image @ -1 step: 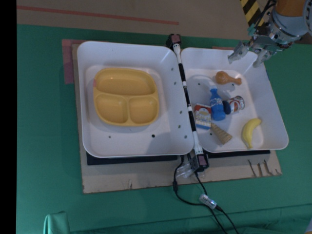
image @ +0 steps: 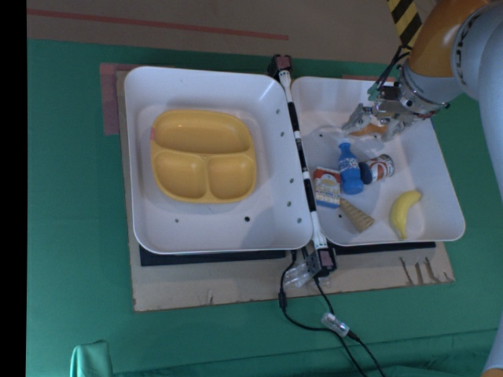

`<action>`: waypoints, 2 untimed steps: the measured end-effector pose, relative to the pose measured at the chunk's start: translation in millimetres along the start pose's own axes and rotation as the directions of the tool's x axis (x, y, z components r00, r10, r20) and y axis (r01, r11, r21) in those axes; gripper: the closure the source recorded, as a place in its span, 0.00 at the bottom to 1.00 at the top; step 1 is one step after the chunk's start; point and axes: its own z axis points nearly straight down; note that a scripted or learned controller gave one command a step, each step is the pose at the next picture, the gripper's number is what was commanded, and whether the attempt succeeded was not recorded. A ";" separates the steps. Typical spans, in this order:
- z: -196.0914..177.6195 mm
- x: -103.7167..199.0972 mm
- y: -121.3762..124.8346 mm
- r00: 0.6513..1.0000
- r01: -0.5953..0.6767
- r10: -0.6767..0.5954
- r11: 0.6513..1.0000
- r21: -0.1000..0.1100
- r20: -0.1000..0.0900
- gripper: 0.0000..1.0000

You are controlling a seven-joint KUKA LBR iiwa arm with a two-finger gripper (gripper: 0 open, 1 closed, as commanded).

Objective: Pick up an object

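Observation:
The right bin (image: pixel 440 171) holds several small objects. A blue bottle (image: pixel 350 168) lies near its middle, with a small can (image: pixel 382 166) just to its right. A red and white box (image: pixel 326 188) sits left of the bottle, and a waffle cone (image: pixel 357 216) lies below it. A yellow banana (image: pixel 404 212) rests near the front right corner. My gripper (image: pixel 369 126) hangs low over the back of this bin, just above the bottle and can. A small orange thing (image: pixel 362 132) shows right under it; whether it is held is unclear.
The left bin (image: pixel 157 226) carries a yellow divided plate (image: pixel 203 154). A black and white bar (image: pixel 300 159) runs between the bins. Cables (image: pixel 330 320) trail over the green mat at the front.

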 end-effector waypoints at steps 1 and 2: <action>-16.7 -3.0 2.8 1.000 -0.006 0.006 1.000 -0.014 0.005 1.00; -107.4 -27.1 60.5 1.000 0.001 -0.001 1.000 -0.001 0.001 1.00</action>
